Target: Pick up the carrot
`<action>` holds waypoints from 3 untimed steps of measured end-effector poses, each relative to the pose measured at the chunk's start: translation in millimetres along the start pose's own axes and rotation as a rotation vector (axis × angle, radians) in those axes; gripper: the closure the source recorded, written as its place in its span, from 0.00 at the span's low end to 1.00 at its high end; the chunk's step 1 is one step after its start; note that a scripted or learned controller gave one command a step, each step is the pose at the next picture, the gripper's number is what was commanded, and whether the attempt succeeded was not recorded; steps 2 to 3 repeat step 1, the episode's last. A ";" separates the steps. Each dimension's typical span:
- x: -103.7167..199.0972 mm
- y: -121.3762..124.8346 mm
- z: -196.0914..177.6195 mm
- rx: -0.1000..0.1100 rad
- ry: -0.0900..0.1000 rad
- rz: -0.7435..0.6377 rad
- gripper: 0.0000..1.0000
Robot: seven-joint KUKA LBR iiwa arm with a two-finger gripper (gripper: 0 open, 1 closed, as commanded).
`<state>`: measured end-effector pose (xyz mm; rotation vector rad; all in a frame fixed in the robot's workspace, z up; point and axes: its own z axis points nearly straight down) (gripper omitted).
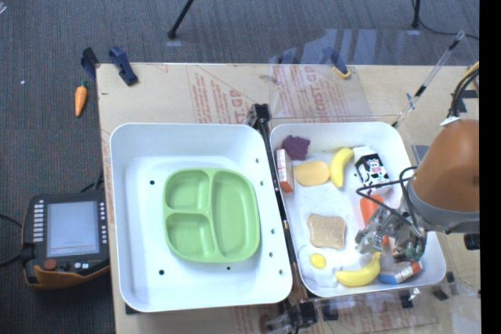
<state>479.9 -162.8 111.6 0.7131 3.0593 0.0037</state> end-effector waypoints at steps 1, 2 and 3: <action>-11.0 -29.9 7.9 0.001 0.000 0.085 1.00; -11.0 -29.9 7.9 0.001 0.000 0.085 1.00; -11.0 -29.9 7.9 0.001 0.000 0.085 1.00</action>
